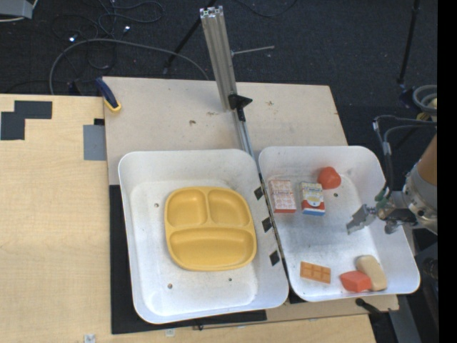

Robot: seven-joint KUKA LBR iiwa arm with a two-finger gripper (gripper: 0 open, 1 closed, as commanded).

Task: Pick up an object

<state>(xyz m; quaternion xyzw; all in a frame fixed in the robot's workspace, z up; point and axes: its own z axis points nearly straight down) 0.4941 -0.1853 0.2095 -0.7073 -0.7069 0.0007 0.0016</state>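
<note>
Two shallow white plastic bins sat side by side on the pale wooden table (50, 220), their rims rounded and their floors slightly scuffed. The left bin (143, 291) carried a yellow plate (210, 228) of smooth moulded plastic, squarish with rounded corners and split into three compartments.

The right bin (321, 252) held several small toy foods. At its far side a reddish-orange rounded piece (329, 177) lay just beside a small carton (312, 198) printed in white, red and blue, and next to that a pinkish box (281, 195) lay close to the bin's left wall. At the near side sat a flat orange cracker-like rectangle (315, 271), and to its right a red chunk (355, 281) touched a tan, bread-like oblong (372, 272).

The claw (368, 215) hung over the right part of the right bin, reaching in from the right, apart from all the pieces. Whether it was open or closed could not be told, and nothing was seen in its grip.

A ridged aluminium post (220, 56) rose from the far board, and black cables trailed across the dark carpeted floor (307, 20) beyond the table.
</note>
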